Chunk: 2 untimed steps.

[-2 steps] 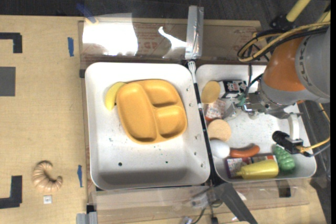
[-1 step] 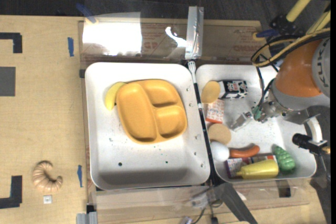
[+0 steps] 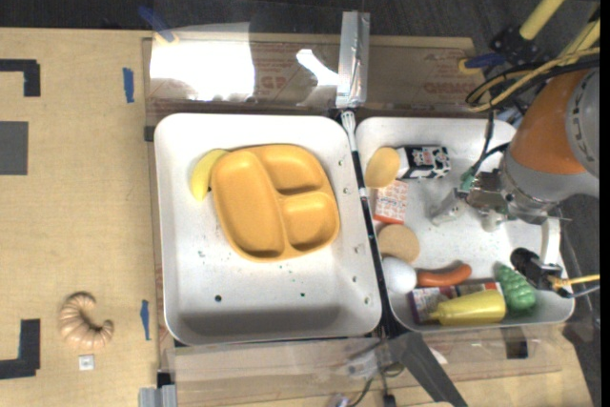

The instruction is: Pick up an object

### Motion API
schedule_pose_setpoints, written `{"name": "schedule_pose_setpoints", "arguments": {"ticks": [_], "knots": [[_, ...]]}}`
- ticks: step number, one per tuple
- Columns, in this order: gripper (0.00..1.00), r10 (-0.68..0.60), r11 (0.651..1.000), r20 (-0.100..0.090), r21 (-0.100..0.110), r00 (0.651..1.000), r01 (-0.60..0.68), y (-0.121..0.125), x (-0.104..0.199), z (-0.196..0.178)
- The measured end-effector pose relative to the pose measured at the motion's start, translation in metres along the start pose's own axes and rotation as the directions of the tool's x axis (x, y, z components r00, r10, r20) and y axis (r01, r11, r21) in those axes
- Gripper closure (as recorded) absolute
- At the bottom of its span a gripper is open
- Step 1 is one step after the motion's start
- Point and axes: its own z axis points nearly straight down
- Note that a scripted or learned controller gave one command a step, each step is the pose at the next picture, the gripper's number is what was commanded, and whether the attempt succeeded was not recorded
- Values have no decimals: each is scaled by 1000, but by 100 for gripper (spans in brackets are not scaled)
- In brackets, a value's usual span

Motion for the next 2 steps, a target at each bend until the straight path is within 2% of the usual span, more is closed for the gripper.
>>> {"name": "schedule_pose_setpoints", "arguments": {"ticks": [1, 2], "knots": [[0, -410, 912, 0, 1, 912, 410, -31, -18, 0], [0, 35, 999, 0, 1, 999, -35, -11, -29, -126]]}}
